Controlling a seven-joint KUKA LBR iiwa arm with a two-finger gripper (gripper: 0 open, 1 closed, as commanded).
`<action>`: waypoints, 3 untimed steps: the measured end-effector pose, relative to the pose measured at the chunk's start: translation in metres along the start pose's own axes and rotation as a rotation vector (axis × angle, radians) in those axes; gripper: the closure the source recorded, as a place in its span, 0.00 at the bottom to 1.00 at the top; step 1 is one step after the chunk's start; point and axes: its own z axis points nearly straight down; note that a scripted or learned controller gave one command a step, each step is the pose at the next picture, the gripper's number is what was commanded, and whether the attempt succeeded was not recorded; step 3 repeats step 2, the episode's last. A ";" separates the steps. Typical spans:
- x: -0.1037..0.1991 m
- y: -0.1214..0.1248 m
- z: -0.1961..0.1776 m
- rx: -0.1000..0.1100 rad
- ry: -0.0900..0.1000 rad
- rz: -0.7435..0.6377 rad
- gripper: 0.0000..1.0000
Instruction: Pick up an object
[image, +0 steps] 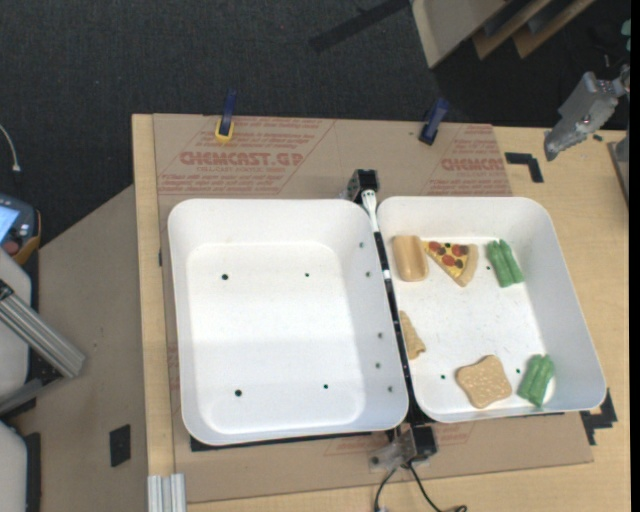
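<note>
The right white bin (560, 290) holds several toy foods. A tan bun (408, 257), a pizza slice (452, 260) and a green pickle (505, 263) lie along its far side. A small tan piece (410, 336) rests against the left wall. A slice of toast (484, 381) and a second green piece (537, 379) lie near the front. My gripper (562, 136) hangs high at the upper right, beyond the bin's far right corner and well apart from all the items, with nothing seen in it.
The left white bin (190, 330) sits beside the right one on a cardboard sheet (300, 150). Blue clamps (228, 110) (434, 120) hold the sheet's far edge. A black fitting (362, 184) sits at the seam between the bins.
</note>
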 end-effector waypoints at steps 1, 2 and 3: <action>0.000 0.001 -0.011 -0.005 -0.001 -0.001 1.00; 0.000 0.001 -0.011 -0.004 0.000 0.000 0.00; 0.000 0.001 -0.011 -0.004 0.000 0.000 0.00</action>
